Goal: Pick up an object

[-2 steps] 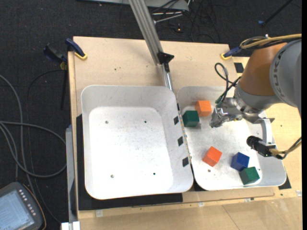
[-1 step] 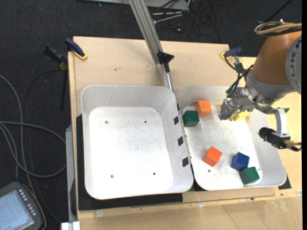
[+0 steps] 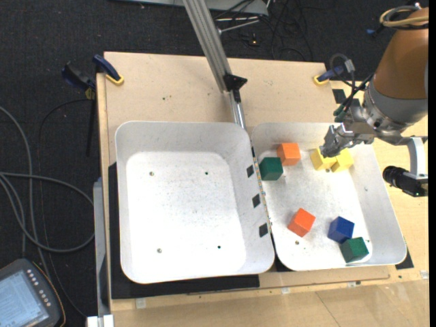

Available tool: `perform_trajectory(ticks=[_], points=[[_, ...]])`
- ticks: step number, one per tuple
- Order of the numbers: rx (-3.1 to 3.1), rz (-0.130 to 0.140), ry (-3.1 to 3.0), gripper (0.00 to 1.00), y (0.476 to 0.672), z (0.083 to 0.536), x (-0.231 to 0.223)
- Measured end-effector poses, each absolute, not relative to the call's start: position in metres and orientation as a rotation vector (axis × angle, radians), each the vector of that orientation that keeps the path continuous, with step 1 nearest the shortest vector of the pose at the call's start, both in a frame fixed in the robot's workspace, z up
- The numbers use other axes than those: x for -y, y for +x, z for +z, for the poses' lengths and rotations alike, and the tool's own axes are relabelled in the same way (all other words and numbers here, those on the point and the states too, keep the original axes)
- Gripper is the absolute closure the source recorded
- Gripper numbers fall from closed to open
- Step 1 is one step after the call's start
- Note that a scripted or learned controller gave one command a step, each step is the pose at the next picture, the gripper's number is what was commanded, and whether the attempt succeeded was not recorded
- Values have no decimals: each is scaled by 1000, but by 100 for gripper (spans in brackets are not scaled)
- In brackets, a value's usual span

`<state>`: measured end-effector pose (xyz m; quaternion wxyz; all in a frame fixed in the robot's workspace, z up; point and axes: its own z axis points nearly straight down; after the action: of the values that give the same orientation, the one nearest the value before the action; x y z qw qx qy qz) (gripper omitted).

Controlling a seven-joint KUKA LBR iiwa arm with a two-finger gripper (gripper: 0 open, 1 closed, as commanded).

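Yellow plastic blocks (image 3: 332,160) lie in the far part of the right shallow white bin (image 3: 381,203), and the two-finger gripper (image 3: 334,146) of the grey arm with the orange band (image 3: 402,60) sits right on top of them, reaching in from the right. Whether the claw is open or closed on anything cannot be told, because the wrist hides that part from above.

Just left of the yellow blocks, an orange cube (image 3: 289,153) rests near the far wall of the same bin, with a dark green cube (image 3: 270,168) touching or almost touching its near-left corner. Nearer the front, a second orange cube (image 3: 302,221) lies in the middle of the bin floor. To its right sits a blue cube (image 3: 340,229), and a second green cube (image 3: 354,249) lies just beside it, against the near rim.

The left shallow white bin (image 3: 136,182) stands alongside, its right wall meeting the other bin. Both bins rest on a pale wooden bench (image 3: 170,87), with blue-and-yellow clamps (image 3: 109,70) at its far corners.
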<state>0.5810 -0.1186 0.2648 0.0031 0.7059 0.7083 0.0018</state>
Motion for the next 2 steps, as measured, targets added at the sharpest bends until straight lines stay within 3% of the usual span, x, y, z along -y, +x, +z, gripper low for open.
perform_trajectory(ticks=[2], points=[[-2234,2,2212,100,569,250,0]])
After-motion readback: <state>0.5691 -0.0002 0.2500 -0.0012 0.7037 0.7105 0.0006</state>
